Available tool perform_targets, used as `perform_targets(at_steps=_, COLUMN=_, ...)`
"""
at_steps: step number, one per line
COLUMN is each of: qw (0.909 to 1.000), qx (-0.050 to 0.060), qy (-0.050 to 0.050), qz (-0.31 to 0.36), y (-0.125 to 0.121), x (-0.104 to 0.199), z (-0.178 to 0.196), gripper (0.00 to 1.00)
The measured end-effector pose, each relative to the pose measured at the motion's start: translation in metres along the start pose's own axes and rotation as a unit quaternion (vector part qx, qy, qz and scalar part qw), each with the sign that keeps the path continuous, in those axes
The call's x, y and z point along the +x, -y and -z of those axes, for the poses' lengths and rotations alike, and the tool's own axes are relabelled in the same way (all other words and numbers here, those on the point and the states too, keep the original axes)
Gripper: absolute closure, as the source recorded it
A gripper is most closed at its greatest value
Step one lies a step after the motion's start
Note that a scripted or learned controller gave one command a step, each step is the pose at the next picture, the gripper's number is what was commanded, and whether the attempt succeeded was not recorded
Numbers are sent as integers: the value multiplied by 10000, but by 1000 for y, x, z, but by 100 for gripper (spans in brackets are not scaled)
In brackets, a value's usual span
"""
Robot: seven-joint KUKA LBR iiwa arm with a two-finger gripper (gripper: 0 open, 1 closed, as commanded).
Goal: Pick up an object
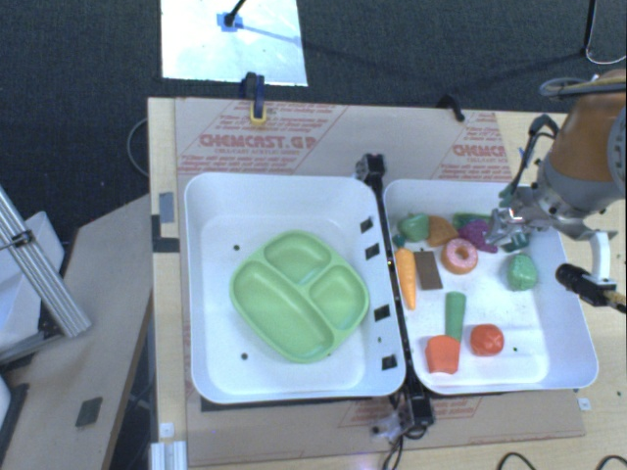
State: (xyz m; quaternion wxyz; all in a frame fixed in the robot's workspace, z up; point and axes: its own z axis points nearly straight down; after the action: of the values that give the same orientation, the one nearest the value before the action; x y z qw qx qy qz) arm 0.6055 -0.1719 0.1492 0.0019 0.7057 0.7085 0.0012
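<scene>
The right bin (563, 355) holds several toy foods. Along its far side lie a green piece (414, 227), an orange piece (441, 231) and a purple piece (478, 233). A pink donut (458, 256), a brown bar (428, 270) and a carrot (406, 279) sit nearer the middle. A green lump (521, 272), a green cylinder (456, 313), a red tomato (487, 339) and an orange-red piece (442, 353) lie toward the front. My gripper (508, 227) hangs over the bin's far right part, just right of the purple piece and above the green lump.
The left bin (211, 262) holds a light green divided plate (299, 295). A black divider with clips (384, 292) runs between the bins. The grey arm with its orange band (588, 155) comes in from the right, over the right bin's far corner.
</scene>
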Motion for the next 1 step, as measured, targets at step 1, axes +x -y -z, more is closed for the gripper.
perform_targets(at_steps=1, qw=10000, qx=-5, qy=0, qz=8, y=2, x=10, z=56, gripper=100)
